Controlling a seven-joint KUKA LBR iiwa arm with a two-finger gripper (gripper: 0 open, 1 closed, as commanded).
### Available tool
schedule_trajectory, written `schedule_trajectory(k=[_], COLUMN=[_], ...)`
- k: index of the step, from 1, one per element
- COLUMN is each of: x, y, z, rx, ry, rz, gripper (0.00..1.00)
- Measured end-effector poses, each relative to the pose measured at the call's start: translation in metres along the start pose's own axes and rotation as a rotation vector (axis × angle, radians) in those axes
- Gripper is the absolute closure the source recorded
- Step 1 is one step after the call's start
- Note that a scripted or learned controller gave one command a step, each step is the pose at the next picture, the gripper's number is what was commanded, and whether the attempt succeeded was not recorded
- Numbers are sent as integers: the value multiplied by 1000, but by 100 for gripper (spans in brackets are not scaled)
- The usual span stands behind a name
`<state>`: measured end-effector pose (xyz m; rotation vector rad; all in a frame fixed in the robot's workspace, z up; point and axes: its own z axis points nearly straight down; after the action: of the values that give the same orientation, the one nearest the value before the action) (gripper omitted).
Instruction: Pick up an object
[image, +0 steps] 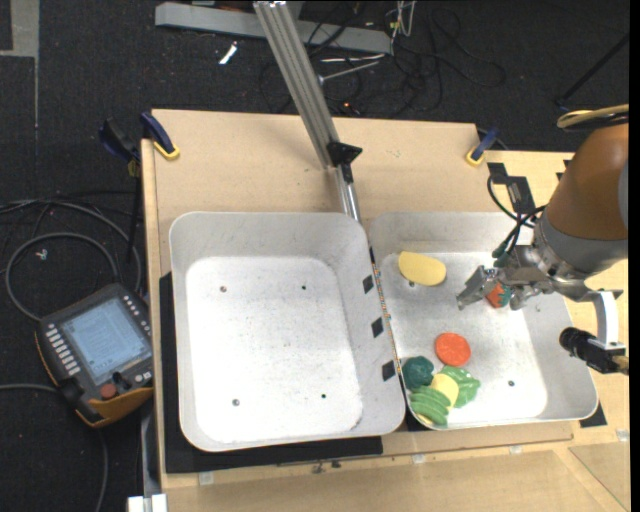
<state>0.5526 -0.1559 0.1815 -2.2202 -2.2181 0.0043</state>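
Early in the pick — nothing lifted yet, as far as can be judged. Fingers down over the right bin, near its back half, with a small red-orange and teal patch right at the tips; possibly a small object, possibly part of the tool itself — too small and blurred to call. Spread of the fingers: cannot tell, and no object plainly seen between them. Yellow piece lying just to the far-left of the fingers, apart from them. Orange disc nearer the front, below the fingers. Green cluster further front still, against the bin's front-left corner. Left bin well apart. Still to do: close on one object, raise it clear.
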Motion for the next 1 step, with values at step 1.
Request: schedule_trajectory(k=[1], x=[-1], y=[-4], z=[44], rx=[1], ry=[0], rz=[0], gripper=[0])
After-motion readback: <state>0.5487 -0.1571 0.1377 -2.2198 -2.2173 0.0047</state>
